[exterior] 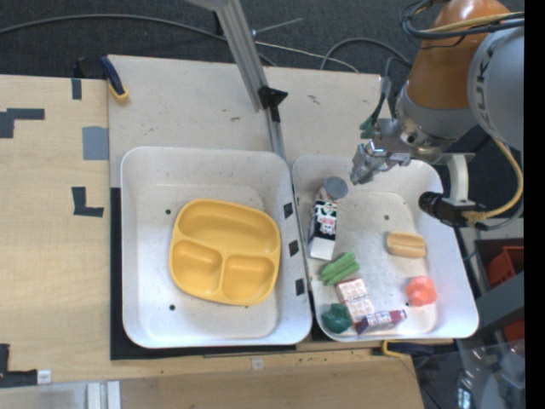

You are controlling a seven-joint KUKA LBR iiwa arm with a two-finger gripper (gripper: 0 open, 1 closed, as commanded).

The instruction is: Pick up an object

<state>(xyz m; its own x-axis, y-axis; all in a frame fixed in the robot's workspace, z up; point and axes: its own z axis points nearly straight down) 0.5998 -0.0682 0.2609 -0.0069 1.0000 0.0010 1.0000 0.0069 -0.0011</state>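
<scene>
- Nothing picked yet: every candidate lies loose in the right bin [451,309], none between the fingers.
- Nearest candidate, a small carton with a cow print [324,224], lying along the bin's left wall, with a grey round cap [335,187] just above it.
- Further down: a green pod-shaped piece [340,268], a red-and-white packet [352,296], a dark green lump [335,319] and a small tube [381,319], crowded near the front edge.
- More open on the right: a tan bread-like block [406,244] and an orange-red fruit [421,291], each well apart from its neighbours.
- Hand [366,167] poised over the bin's back rim, just beside the grey cap; apart or together, cannot tell at this angle.
- Judged step: approach, before descent. Next move calls for choosing a target, centring over it, lowering.
- Left bin [136,228] carrying a yellow divided plate [226,251].
- Pale bench [187,100] beneath, tape marks [85,201] at left, dark floor and cables [341,54] behind.
</scene>
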